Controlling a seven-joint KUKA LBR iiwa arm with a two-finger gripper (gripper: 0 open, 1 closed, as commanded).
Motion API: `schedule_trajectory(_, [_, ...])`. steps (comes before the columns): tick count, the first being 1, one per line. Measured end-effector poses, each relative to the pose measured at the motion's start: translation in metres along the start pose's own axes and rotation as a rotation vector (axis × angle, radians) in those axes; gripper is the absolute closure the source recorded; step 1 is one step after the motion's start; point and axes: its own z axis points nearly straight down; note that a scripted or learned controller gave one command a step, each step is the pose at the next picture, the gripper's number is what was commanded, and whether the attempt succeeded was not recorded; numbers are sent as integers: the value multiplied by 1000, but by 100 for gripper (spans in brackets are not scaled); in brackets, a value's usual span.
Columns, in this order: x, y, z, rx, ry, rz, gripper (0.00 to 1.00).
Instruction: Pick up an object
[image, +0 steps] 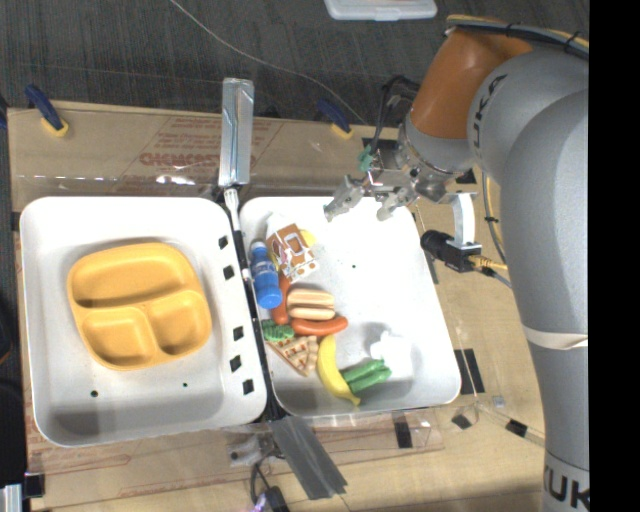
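Gripper (365, 203) hovered at far edge of right bin (425, 290), fingers spread, holding nothing. Toy food sat clustered against the bin's left wall: hot dog (312, 306), banana (330, 371), blue bottle (265, 280). Best approach, probably: descend straight over the hot dog, straddling its width.

You see the arm (540, 200) cut off by the right and bottom edges. The waffle (293, 352) lies partly hidden under the banana (330, 372) at its 4 o'clock. The print on the small carton (291, 251) is too small to read. The white object (380, 8) at 12 o'clock is cropped by the top edge.
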Motion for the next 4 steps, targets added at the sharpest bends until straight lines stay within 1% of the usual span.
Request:
schedule_trajectory(1, [30, -77, 98, 8, 1, -18, 0])
schedule_trajectory(2, [52, -154, 131, -7, -4, -137, 0])
schedule_trajectory(3, [54, -155, 123, -3, -1, -144, 100])
schedule_trajectory(4, [54, -154, 114, -3, -1, -150, 100])
